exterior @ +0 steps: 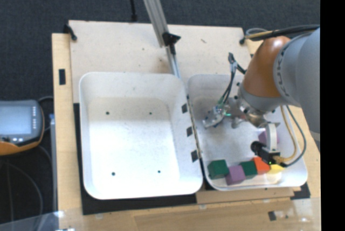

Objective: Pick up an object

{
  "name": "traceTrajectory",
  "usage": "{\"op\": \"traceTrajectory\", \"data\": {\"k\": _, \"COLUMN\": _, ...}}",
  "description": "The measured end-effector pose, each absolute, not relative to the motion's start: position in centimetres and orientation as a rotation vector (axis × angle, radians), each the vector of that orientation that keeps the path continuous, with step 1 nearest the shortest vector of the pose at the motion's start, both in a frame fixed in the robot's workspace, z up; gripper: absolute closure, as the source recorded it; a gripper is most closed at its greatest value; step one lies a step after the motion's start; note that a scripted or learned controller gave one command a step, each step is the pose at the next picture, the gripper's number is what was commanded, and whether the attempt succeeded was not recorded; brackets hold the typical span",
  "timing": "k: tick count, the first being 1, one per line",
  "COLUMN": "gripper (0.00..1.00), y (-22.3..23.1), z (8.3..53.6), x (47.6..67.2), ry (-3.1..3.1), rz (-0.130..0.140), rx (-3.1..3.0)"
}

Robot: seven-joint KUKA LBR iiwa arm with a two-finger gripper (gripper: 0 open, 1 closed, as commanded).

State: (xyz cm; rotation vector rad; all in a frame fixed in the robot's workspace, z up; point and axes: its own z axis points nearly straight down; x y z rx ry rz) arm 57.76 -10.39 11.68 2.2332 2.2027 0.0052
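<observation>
Near rim of right bin (259,186): blocks in row, touching. Dark green block (218,168), purple block (235,174), small green block (249,168), orange block (262,165), yellow block (275,169) at right end. Gripper (215,116) mid-bin, above bare floor, well apart from blocks; nothing seen in it, finger state cannot tell. Left bin (86,117) alongside. Farther: slanted metal rail (153,6).
</observation>
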Motion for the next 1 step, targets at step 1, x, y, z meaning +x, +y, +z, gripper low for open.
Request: {"op": "traceTrajectory", "data": {"k": 1, "gripper": 0.0, "y": -13.31, "z": 10.18, "x": 60.05, "ry": 2.217, "rz": 0.003, "rx": 2.221}}
